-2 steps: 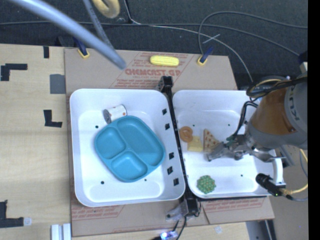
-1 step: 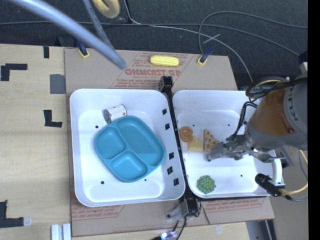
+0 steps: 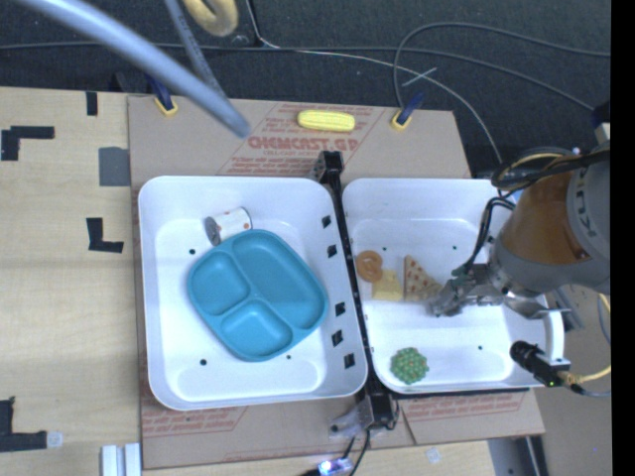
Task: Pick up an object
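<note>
The right bin (image 3: 427,198) holds a round orange-brown piece (image 3: 369,264), a yellow piece (image 3: 386,287), a tan triangular slice (image 3: 417,278) and a green bumpy ball (image 3: 409,365). My gripper (image 3: 446,303) reaches in from the right and sits low in this bin, just right of the triangular slice and above-right of the green ball. Nothing shows between its fingers. The left bin (image 3: 159,266) holds a blue divided plate (image 3: 257,293) and a small white cup (image 3: 227,224) lying on its side.
A yellow corn-like object (image 3: 325,121) lies on the cardboard behind the bins. A grey pole (image 3: 119,38) crosses the upper left. Cables run over the dark floor at the back. The arm's orange band (image 3: 546,226) hangs over the right bin's right wall.
</note>
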Motion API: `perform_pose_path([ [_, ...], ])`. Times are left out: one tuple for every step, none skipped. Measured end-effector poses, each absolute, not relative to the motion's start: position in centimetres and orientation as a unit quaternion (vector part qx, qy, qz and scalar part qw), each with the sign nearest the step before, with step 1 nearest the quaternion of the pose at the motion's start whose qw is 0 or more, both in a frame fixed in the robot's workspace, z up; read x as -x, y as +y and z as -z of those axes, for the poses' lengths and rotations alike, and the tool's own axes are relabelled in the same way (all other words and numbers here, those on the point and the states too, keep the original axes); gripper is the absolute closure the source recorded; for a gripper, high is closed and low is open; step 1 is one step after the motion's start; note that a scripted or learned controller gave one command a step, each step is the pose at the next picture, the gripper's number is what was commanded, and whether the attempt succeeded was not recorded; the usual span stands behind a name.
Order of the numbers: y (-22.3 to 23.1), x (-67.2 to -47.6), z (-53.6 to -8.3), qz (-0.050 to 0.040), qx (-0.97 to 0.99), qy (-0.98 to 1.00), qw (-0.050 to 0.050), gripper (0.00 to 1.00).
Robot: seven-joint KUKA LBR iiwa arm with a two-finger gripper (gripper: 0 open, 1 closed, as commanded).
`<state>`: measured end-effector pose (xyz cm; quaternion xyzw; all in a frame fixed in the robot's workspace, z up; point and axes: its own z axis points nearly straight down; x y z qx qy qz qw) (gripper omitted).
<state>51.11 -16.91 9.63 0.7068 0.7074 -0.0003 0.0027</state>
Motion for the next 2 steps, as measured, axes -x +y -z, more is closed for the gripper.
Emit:
perform_pose_path([
  [-17.6, -51.3, -15.7, -0.0008, -0.707, 0.707, 0.002, 1.00],
  [-17.6, -52.3, -21.5, -0.0010, -0.706, 0.708, 0.002, 1.00],
])
